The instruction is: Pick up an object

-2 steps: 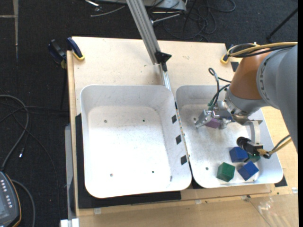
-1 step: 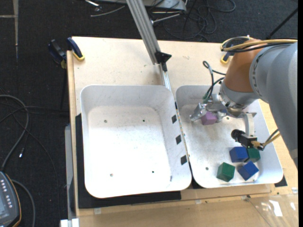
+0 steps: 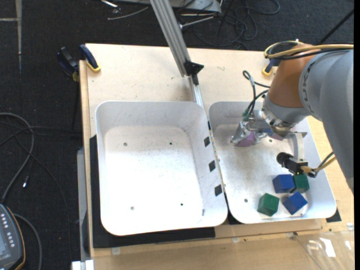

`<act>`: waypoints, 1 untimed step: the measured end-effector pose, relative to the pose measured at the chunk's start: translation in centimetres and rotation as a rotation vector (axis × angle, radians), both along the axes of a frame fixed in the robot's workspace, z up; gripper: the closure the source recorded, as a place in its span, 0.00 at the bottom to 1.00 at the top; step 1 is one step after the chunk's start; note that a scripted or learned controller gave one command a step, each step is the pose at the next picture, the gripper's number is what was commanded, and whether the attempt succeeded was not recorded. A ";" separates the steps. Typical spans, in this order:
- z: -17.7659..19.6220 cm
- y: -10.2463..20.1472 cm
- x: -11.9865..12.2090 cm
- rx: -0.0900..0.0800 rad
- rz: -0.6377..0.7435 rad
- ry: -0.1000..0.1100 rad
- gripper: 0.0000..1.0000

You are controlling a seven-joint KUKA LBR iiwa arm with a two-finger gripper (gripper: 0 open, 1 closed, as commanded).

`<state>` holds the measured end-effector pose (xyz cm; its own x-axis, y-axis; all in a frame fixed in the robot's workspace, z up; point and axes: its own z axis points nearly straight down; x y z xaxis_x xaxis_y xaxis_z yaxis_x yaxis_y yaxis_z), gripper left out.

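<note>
Four small blocks bunched in the front right corner of the right bin (image 3: 225, 114): upper blue block (image 3: 284, 183), dark green block (image 3: 301, 182), lower blue block (image 3: 295, 202), bright green block (image 3: 268, 204). Touching or nearly touching one another, hard to say which. One more candidate, a purple piece (image 3: 248, 140), near the back of the right bin, towards its left wall, well apart from the cluster.

Gripper (image 3: 243, 135) low over the right bin's floor, right at the purple piece. Cannot tell whether open, closed or gripping; metal and purple overlapping from this angle.

Handling, judged from looks alone:
- Blocks probably light, rigid, foam or wood, matte, not fragile. Flat faces, so best taken across two opposite sides.
- Bright green block likely easiest, sitting at the cluster's left edge with free floor beside it.
- Both blue blocks and the dark green one crowded; likely to get shoved, not pinched. Right bin's front wall close behind the lower blue block, little room there.
- Purple piece too blurred for shape or stiffness; seemingly small and light. Free floor on most sides, so fair access.

Writing, brands, labels: none legible. Small black marks along the right bin's left rim, no readable text. Left bin (image 3: 146, 167) beside the right bin, also unmarked.
</note>
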<state>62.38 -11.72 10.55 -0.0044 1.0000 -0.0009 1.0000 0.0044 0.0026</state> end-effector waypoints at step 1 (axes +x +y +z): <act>1.3 -0.3 1.3 0.000 -0.001 0.000 1.00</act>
<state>63.72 -12.05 11.81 -0.0035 1.0000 -0.0005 1.0000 0.0035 0.0026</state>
